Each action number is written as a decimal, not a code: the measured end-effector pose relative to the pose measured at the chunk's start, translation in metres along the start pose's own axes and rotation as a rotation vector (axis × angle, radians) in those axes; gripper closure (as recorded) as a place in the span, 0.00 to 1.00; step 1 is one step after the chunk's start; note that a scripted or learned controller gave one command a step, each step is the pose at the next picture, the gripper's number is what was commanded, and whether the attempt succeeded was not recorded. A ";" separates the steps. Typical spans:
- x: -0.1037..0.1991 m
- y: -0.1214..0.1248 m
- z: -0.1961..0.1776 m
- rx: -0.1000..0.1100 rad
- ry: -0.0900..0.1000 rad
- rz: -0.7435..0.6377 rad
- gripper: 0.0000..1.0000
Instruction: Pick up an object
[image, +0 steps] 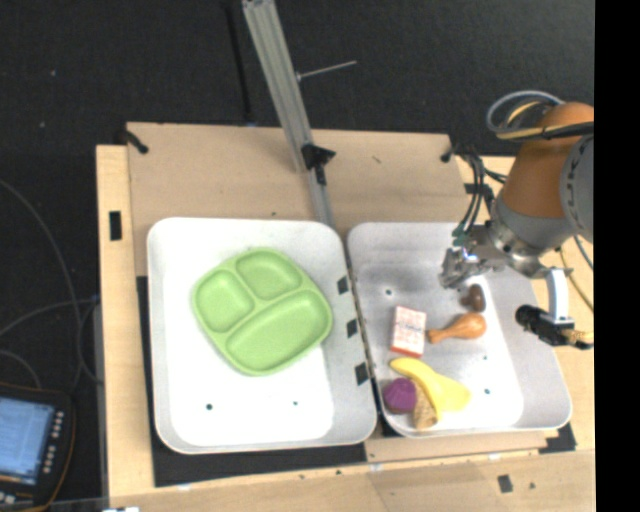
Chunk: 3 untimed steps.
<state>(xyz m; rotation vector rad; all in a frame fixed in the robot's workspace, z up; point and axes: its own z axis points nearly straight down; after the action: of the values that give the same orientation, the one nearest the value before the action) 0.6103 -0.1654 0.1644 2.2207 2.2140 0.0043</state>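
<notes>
A: Where is the target?
B: A small brown object (476, 297), just above the drumstick toy (458, 328).
A: Handling?
B: Likely light, rounded, slippery; I'd pinch its middle. Gripper (462, 268) closure: I cannot tell.

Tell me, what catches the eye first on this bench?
Probably the bright green plastic plate with three compartments, lying in the left shallow white bin. In the right white bin a cluster of small toy foods draws the eye: a yellow banana, a purple round fruit, an orange-brown drumstick and a small pink-and-white box. Above them hangs the grey arm's two-finger gripper, below its orange band.
</notes>
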 end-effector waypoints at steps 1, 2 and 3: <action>0.003 0.011 -0.053 -0.002 0.000 -0.006 1.00; -0.004 0.008 -0.117 -0.003 -0.001 -0.006 1.00; 0.049 0.005 -0.114 0.005 0.002 -0.009 1.00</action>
<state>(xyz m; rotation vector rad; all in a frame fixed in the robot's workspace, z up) 0.6142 -0.1161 0.2778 2.2145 2.2274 0.0010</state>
